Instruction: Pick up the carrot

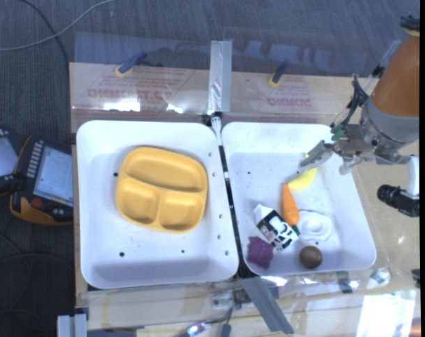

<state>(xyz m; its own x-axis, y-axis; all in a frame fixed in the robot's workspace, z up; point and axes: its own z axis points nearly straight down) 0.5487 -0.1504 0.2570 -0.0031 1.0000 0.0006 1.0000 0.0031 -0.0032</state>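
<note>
Camera view: carrot (290, 203) lies below-left of the pincer (329, 155), apart.

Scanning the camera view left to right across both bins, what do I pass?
Yellow divided tray → purple item → black-and-white carton → carrot → brown ball → end effector.

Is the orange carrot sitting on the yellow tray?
No, the orange carrot lies in the right white bin, while the yellow divided tray sits in the left white bin.
</note>
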